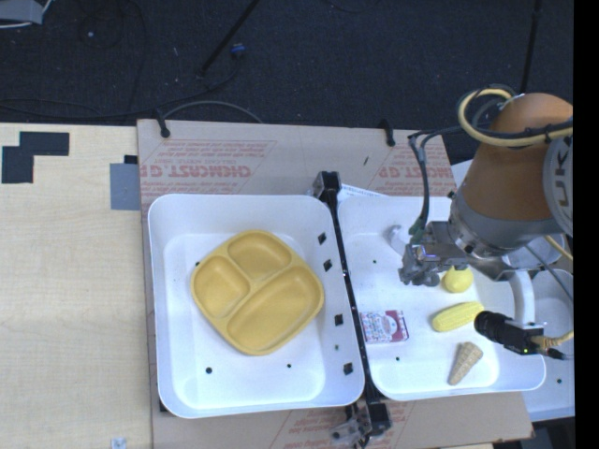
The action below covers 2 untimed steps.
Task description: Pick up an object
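Well, the nearest candidate is the small round yellow toy point(458, 279), sitting in the right bin point(393, 223) toward its 3 o'clock side. The gripper point(417, 269) hangs just beside it, at the toy's 9 o'clock, low over the bin floor. Whether that gripper is spread or pressed together I cannot tell from up here; the metalwork is a dark jumble, and nothing shows pinched in it. So my read is that the pick is not yet made and this is the lining-up stage. To do it well, the gripper wants to shift toward 3 o'clock until it is centred over the toy, come straight down, and close across the widest part, because a round thing will likely squirt out of an off-centre squeeze. Watch the neighbours too: the corn cob point(456, 317) lies at the toy's 6 o'clock, near enough to be nudged, and further on at 6 o'clock the ice-cream cone point(464, 362) lies on its side. A flat red-and-white packet point(384, 326) rests at the gripper's 7 o'clock, near the wall between the bins, and looks a harder pick, lying so flat. Over at 9 o'clock the left bin point(173, 251) holds a yellow divided plate point(257, 291), well apart from the action, with the pale worktop point(65, 297) beyond.
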Available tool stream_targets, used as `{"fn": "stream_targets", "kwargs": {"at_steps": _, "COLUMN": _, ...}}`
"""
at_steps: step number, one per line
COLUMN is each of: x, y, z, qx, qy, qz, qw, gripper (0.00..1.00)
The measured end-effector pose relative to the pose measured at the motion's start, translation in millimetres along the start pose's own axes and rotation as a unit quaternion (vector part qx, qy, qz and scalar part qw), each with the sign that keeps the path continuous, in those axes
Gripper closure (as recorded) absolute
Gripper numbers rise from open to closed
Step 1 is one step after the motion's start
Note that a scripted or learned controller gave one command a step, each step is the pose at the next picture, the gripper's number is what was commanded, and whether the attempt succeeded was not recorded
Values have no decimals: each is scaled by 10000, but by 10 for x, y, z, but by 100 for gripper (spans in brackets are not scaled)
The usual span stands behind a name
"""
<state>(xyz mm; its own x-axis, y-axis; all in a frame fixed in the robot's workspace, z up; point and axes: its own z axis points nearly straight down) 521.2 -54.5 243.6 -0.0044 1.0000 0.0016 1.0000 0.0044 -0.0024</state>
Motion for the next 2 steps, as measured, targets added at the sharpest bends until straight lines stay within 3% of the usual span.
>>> {"fn": "stream_targets", "kwargs": {"at_steps": 2, "x": 1052, "y": 55, "z": 262, "qx": 19, "qy": -3, "qz": 3, "qw": 10000, "gripper": 100}}
